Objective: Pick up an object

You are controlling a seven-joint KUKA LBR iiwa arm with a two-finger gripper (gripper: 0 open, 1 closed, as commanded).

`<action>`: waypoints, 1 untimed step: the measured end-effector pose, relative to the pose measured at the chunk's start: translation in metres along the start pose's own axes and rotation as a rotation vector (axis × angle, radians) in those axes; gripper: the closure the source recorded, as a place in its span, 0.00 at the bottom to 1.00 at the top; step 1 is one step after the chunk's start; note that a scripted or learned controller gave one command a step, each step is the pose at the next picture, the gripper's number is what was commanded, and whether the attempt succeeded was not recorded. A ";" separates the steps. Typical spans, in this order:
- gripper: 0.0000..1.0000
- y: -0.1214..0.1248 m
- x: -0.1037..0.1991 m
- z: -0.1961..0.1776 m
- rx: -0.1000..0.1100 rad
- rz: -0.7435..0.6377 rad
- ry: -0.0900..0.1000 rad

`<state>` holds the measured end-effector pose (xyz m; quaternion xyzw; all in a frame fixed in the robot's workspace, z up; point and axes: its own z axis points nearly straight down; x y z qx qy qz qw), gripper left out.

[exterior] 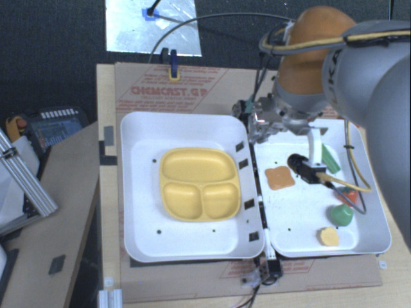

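The right bin (376, 236) holds several small things. A flat orange square (280, 178) lies near its left wall, and a green block (331, 158) sits further right. Toward the front right are a small red-orange piece (347, 196), a round green thing (341, 215) and a pale yellow chunk (329, 237). My gripper (260, 122) hangs over the far left corner of the right bin, close to the divider between the bins. It is behind the orange square and apart from it. Nothing shows held in it.
The left bin (138, 233) holds a yellow divided tray (198, 183) at its middle. The big grey arm with its orange band (308, 50) covers the far right of the right bin. A blue-and-yellow clamp (173, 66) stands behind the left bin.
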<state>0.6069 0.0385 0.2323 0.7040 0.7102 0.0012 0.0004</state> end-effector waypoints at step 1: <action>1.00 0.005 0.061 0.009 0.000 -0.001 0.000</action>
